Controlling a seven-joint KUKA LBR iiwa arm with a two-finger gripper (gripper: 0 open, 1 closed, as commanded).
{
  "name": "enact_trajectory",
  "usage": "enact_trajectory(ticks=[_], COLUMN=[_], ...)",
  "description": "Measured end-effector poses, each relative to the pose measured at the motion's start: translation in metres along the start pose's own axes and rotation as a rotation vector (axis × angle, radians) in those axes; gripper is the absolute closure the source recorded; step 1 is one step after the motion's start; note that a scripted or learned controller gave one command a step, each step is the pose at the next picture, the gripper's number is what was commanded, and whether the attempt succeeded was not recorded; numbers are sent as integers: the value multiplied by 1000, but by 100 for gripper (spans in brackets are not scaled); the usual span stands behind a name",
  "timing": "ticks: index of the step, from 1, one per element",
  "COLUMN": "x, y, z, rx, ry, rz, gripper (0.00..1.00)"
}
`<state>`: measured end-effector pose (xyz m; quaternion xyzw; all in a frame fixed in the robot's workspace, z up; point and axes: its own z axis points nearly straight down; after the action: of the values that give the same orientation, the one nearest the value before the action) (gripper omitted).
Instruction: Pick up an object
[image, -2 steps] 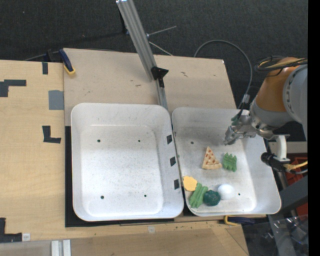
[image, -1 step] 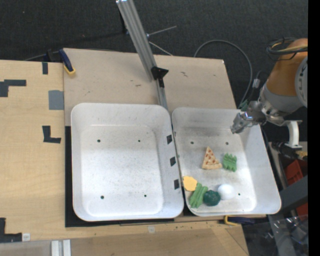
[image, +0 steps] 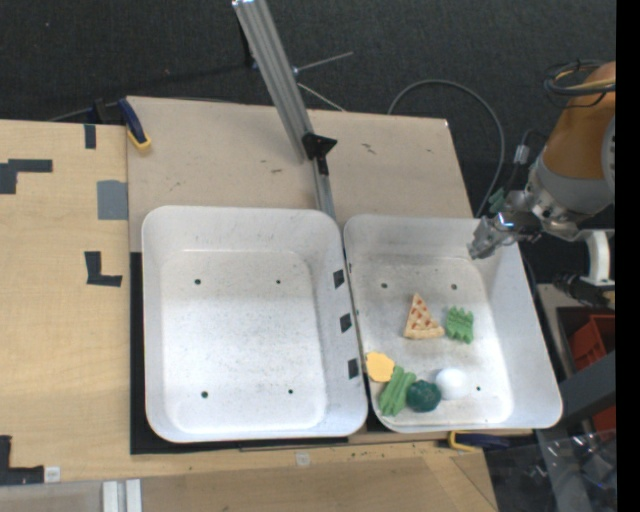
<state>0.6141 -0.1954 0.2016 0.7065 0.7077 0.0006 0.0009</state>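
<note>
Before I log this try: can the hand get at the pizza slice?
Probably yes. The hand hangs over the right bin's far edge, and the pizza slice lies bare with nothing over it.

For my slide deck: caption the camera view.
Gripper poised over the right bin's far corner, above a pizza-slice toy, green pieces and a white ball.

Two bins are sitting side by side on the tabletop (image: 60, 330). Left bin (image: 160, 300). Right bin (image: 520, 330): wedge (image: 422, 318) lying mid-bin, leaf (image: 460, 325) just right of it; disc (image: 379, 367), stalks (image: 396, 390), dome (image: 423, 395) and ball (image: 452, 381) clustering along the near edge. End effector (image: 484, 243) hanging over the far right corner.
</note>
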Motion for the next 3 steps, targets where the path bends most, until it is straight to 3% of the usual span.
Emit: enact_trajectory(ticks=[3], x=[163], y=[-29], z=[9], rx=[6], ry=[2], rz=[-4], gripper=[100])
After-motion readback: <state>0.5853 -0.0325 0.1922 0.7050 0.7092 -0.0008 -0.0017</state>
